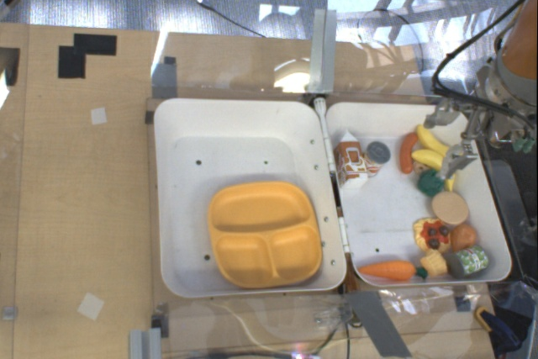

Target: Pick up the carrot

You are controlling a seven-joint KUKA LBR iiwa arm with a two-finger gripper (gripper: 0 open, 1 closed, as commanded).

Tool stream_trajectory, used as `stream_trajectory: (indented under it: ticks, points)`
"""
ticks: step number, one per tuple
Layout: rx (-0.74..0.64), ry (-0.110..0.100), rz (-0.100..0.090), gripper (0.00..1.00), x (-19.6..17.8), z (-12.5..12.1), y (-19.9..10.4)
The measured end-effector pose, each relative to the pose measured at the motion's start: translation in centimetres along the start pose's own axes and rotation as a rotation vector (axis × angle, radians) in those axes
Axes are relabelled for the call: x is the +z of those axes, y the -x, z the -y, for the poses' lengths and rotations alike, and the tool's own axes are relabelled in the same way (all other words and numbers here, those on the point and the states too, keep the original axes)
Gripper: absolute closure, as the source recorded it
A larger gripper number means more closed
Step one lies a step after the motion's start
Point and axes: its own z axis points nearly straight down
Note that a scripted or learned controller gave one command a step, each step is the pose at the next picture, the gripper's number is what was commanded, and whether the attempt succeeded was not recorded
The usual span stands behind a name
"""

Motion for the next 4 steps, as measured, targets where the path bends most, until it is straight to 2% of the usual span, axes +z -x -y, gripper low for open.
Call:
stream_trajectory:
  ticks: [1, 2, 3, 4]
  points:
    - [0.213, 0.002, -0.009, 0.00, 14.0, 0.4, -3.0]
    - [0.239, 0.000, 0.005, 0.00, 16.9, -2.6, -2.6]
    - [0.504, 0.001, 0.011, 0.00, 16.8, -3.4, -9.2]
    - [0.495, 0.002, 0.018, 1.00, 15.6, -3.5, -8.8]
